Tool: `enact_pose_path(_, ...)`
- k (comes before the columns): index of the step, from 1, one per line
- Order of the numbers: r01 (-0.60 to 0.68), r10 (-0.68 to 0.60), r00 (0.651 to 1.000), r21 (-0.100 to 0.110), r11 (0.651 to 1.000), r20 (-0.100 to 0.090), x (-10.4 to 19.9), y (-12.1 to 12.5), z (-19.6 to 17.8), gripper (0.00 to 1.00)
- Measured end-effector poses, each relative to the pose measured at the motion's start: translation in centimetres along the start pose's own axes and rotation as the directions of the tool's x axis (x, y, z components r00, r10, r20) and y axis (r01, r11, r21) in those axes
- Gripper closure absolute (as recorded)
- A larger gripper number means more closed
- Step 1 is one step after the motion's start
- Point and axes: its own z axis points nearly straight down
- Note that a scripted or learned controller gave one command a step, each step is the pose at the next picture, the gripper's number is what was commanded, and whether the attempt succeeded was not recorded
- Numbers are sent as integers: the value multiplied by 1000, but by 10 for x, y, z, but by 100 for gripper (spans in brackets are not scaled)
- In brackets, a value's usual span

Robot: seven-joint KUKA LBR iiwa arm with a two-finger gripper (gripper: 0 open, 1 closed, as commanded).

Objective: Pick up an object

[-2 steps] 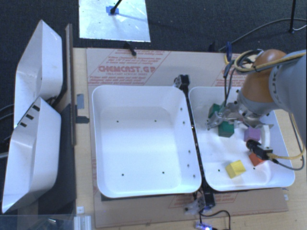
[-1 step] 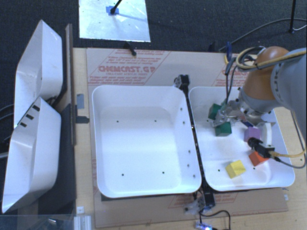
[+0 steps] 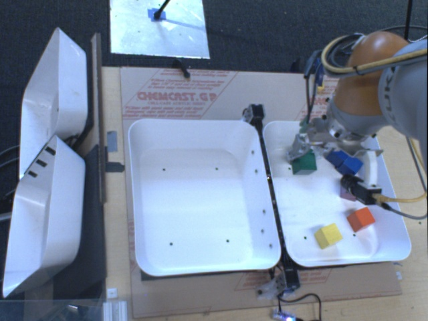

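Yellow block point(image 3: 328, 235) lies near orange block point(image 3: 361, 219); fingers point(image 3: 298, 148) touch green block point(image 3: 304, 162).

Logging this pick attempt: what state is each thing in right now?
Gripper: down in the right bin, at the green block.
Green block: under the gripper, grasp unclear.
Blue block: lying loose.
Orange block: lying loose.
Yellow block: lying loose.

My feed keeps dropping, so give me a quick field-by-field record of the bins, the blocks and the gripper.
left bin: shallow white plastic bin
right bin: shallow white plastic bin, holding every block
gripper: two-finger gripper over the right bin's far left part, at the green block; fingers unclear
blocks: green block, blue block, orange block, yellow block
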Motion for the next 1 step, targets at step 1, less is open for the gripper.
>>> enact_pose_path(1, 2, -2, 1000, 9, 1000, -1, 88, -22, 5, 100)
